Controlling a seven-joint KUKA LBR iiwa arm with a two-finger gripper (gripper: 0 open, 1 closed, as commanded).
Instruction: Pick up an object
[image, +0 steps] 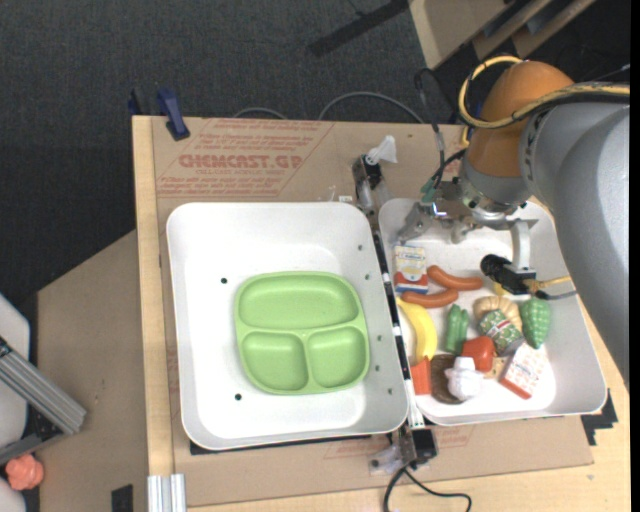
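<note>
1. Brown flat board (250, 150) covering the bench, centre of frame. Red print near its top edge reads "CHEMCAST GP". The smaller lines beneath are too fine to read.
2. Grey robot arm with an orange band (590, 150), upper right of frame, reaching down and left toward the right-hand bin.
3. Shallow white plastic bin, left one (200, 300), centre of frame. It holds one item, listed at 5.
4. Shallow white plastic bin, right one (575, 370), right of centre, touching the left bin along their shared edge. It holds a heap of toy food crowded toward its left and lower part.
5. Pale green plastic tray with three compartments (300, 330), lying flat in the middle of the left bin.
6. Two-finger gripper (447, 213), over the upper left corner of the right bin. Whether it is apart or together cannot be told.
7. Yellow toy banana (420, 332), along the left wall of the right bin, well below the gripper in frame.
8. Orange-red toy sausage (455, 279), lying crosswise, just below the gripper in frame.
9. Small white carton with a blue and orange label (411, 268), label text unreadable. It is the item nearest the gripper, just below and left of it. Contact cannot be told.
10. Knobbly green toy vegetable (536, 320), right side of the heap.
11. Red and white packet (523, 373), lower right of the heap, print unreadable.
12. Round red toy tomato (479, 352), middle of the heap.
</note>
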